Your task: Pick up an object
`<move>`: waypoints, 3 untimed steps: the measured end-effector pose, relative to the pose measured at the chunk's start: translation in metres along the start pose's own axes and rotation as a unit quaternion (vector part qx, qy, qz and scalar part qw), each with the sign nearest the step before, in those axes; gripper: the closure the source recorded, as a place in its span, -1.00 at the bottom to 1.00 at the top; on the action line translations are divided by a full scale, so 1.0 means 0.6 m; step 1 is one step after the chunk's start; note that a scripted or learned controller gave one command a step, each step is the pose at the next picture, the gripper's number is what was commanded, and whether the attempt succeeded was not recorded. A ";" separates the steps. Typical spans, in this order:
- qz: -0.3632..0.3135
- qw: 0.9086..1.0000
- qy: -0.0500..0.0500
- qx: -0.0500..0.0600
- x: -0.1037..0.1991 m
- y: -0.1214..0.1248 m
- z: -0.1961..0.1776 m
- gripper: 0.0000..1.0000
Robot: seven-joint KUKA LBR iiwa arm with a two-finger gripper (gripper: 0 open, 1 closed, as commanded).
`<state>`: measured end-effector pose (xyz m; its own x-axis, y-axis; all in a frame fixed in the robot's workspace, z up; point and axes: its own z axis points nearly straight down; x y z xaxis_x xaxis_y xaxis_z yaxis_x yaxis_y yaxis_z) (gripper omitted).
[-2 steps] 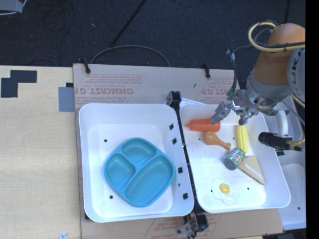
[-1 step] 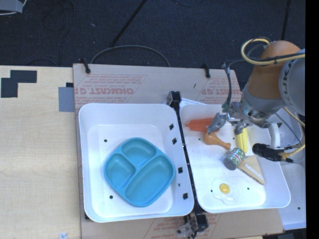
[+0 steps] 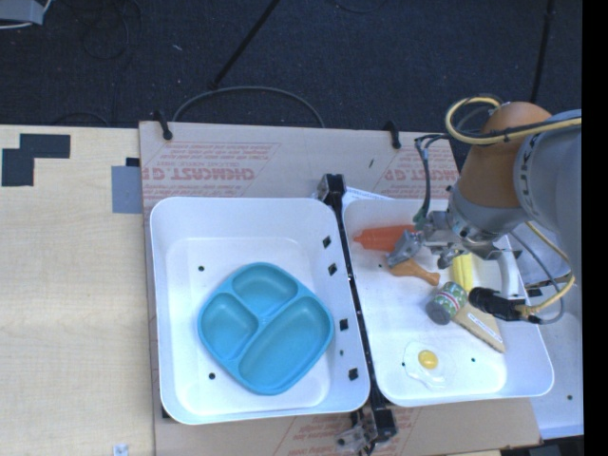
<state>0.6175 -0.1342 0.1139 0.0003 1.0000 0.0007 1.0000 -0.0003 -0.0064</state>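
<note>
Glossy fried-egg toy (image 3: 425,361) lies flat in rt bin (image 3: 532,380), smooth orange carrot (image 3: 383,237) beside gripper (image 3: 410,245); grip state unclear.

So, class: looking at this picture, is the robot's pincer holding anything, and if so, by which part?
It cannot be told. The pincer sits low in the right white bin, at the orange carrot-shaped toy, but nothing shows clearly between its fingers.

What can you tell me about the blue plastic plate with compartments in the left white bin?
The blue divided plastic plate looks like glossy plastic, with rounded corners and a raised rim. Ridges split it into three compartments: two smaller ones toward the upper left and one long one toward the lower right. It lies flat, turned at a slant, on the floor of the left white bin, roughly in the middle. Nothing lies in it or touches it.
</note>
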 end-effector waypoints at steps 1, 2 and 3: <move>0.001 1.000 0.000 -0.001 -0.002 0.000 -0.021 1.00; 0.000 1.000 -0.001 -0.004 0.002 0.009 -0.123 1.00; -0.001 1.000 -0.001 -0.004 0.000 0.005 -0.195 1.00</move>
<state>0.6215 -0.1342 0.2306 -0.0008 1.0000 -0.0003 1.0000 0.0008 0.0016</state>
